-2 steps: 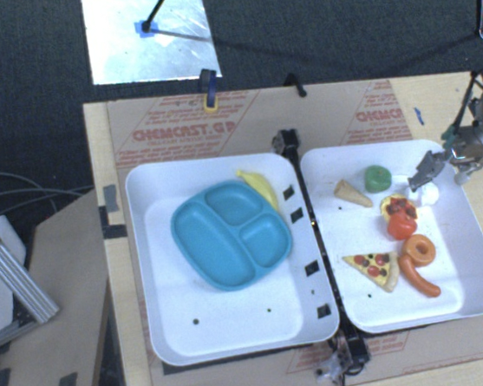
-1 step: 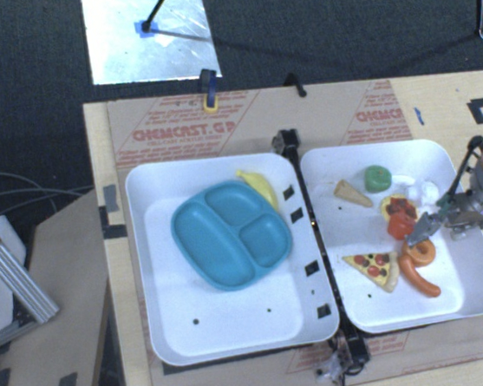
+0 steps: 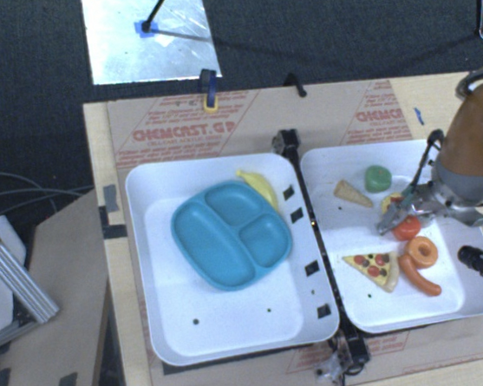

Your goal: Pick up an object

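Tomato sits directly under the end effector in the right bin; whether its fingers are apart, I cannot tell.

The arm reaches in from the right edge, its orange-banded wrist angled down and leftward, with the gripper low over the right bin's middle.

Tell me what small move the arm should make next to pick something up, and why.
Probably a short drop straight down, then closing. The two-finger gripper sits low in the right white bin, right at the round red toy tomato. The orange ring lies close beside it, so a sideways move risks nudging it.
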Controlling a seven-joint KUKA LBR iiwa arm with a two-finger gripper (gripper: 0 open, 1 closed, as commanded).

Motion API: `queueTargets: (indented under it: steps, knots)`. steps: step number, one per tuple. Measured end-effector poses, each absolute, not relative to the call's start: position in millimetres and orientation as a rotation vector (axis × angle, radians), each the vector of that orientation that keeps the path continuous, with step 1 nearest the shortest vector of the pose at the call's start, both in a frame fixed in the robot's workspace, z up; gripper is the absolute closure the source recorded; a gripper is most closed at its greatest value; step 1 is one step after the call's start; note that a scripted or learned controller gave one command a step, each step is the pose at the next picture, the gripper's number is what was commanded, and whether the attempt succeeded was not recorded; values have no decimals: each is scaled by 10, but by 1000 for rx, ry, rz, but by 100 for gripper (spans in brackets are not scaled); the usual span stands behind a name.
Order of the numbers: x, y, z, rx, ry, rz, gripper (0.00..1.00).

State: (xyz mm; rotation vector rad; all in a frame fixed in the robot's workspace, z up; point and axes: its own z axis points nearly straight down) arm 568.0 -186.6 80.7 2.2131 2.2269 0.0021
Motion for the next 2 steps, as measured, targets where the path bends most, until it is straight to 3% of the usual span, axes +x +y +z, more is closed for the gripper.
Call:
queueTargets:
  steps: [1, 2]
  knots:
    - [5683, -1882, 965, 2212, 2221, 6, 100]
    - [5480, -1060, 883, 2212, 2234, 3, 100]
